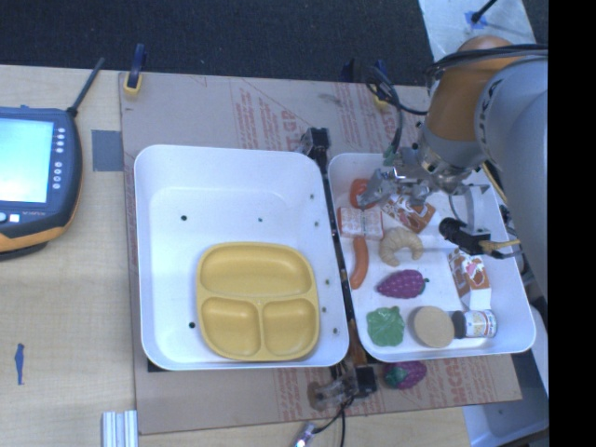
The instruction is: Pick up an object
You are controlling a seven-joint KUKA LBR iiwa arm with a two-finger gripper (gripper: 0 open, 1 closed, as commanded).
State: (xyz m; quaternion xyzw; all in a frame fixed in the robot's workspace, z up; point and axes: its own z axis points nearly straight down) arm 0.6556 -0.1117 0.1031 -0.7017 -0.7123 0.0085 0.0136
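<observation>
- The pincer (382,189) hangs low over the far end of the right bin (518,338), at the end of the grey arm (498,110) that comes in from the right. I cannot tell how it is set; its tip is lost among cables and toys.
- Nothing can be seen caught in it, so I judge the pick as not yet made. It seems to be placed here because this corner is the most crowded.
- Right under and beside the pincer lie the nearest candidates: an orange piece (359,192) against the bin's wall, a packet (360,222) just toward the camera from it, and a red-and-white wrapper (412,214) on the arm's side.
- Next outward, toward the camera, sits a croissant (401,243), with a sausage (359,261) along the wall beside it. These touch or nearly touch, so a closing grip could nudge a neighbour.
- Farther on come purple grapes (402,284), then a green toy (385,326), a tan disc (432,326) and a small jar (476,324) at the bin's near end. A box (470,281) lies by the wall on the arm's side.
- Away from the arm, across the divider, the left bin (168,184) holds a yellow tray (258,300), well apart from the pincer.
- Any toy will serve the task; those below the pincer look likeliest.
</observation>
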